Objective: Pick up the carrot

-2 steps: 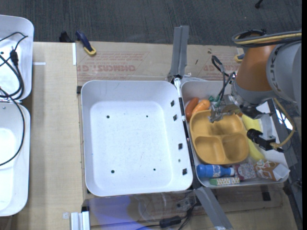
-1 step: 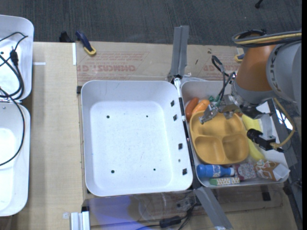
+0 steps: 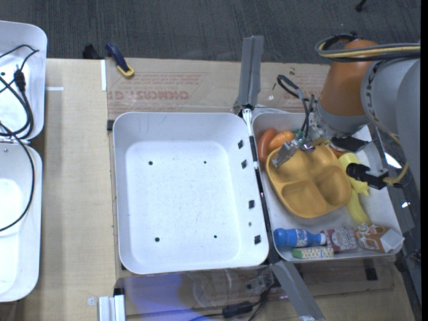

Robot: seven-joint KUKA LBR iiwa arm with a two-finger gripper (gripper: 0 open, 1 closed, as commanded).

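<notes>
The orange carrot (image 3: 269,141) lies in the back left corner of the right bin (image 3: 382,214), wedged between the bin wall and the rim of a yellow divided plate (image 3: 309,186). My gripper (image 3: 293,150) hangs low over the plate's back left rim, just right of the carrot and very close to it. The metal tip of the gripper covers part of the carrot's right end. I cannot see whether the carrot is held.
A yellow banana (image 3: 356,191) lies right of the plate. A blue-capped bottle (image 3: 299,237) and a food packet (image 3: 358,237) lie along the right bin's front wall. The left bin (image 3: 184,189) stands beside it. The arm's orange band (image 3: 348,89) looms over the back right.
</notes>
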